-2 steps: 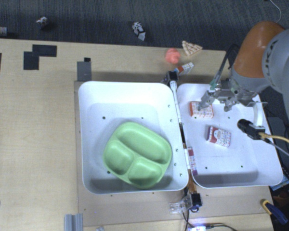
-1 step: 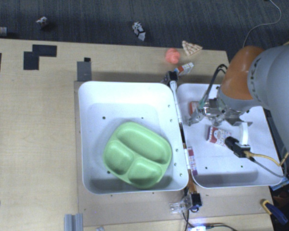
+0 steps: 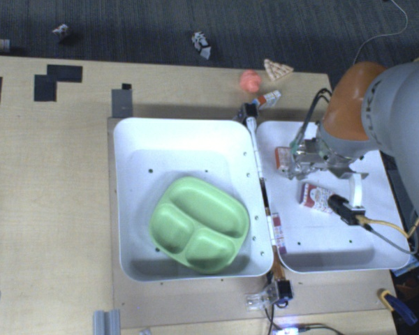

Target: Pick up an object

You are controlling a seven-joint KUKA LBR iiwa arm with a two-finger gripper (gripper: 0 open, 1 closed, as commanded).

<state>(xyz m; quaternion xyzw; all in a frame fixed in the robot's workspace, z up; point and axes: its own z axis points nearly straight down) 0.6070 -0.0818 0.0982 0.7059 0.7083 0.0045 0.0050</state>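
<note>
Beyond wooden bench [image 3: 49, 208], dark carpet [image 3: 160, 12]

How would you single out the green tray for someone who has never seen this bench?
Find the two shallow white bins; take the left bin. The light green plastic divided tray lies tilted in it. It is large, rounded, with three compartments, unlike the small red-and-white packet in the right bin.

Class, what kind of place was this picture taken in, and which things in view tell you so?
Probably a robotics lab's test bench. A grey arm with a gripper reaches over two white bins on a wooden bench, loose cables trail across, and one bin holds a green divided plate.
</note>
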